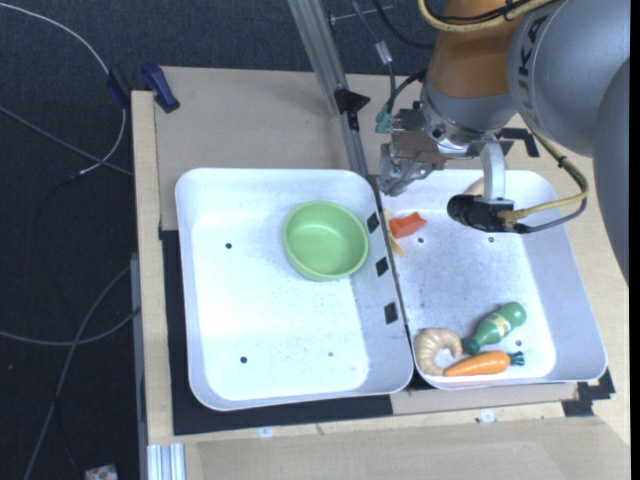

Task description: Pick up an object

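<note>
L bin (200, 268) holds green bowl (325, 239); R bin (560, 278) has orange block (406, 225) upper left, croissant (438, 347), green bottle (497, 325), carrot (478, 365) lower edge; gripper (400, 178) above block, finger state can't tell.

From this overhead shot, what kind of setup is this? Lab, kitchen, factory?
Most likely a robot lab pick-test bench: two white bins on a plain board, toy props like a carrot and green bowl, a clamped aluminium post, and loose cables on the dark floor.
</note>
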